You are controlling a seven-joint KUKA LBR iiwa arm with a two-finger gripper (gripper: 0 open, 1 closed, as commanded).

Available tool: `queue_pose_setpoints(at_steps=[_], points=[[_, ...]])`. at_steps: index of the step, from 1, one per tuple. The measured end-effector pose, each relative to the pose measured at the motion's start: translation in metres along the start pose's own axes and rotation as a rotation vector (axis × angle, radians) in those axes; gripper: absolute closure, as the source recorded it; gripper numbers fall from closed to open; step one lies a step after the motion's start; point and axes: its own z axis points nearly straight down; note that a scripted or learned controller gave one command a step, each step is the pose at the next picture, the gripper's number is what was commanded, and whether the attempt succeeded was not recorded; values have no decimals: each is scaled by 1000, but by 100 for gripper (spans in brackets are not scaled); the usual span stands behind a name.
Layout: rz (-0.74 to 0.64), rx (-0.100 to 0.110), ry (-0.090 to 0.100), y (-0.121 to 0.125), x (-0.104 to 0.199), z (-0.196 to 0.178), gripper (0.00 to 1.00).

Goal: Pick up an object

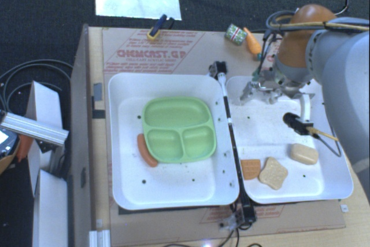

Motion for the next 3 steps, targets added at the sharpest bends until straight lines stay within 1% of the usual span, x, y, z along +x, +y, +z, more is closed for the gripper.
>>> queue_pose_setpoints(at_steps=[2, 3], points=[[-2, 0, 0, 0, 4, 0, 0], [0, 0, 0, 0, -4, -14, 0]])
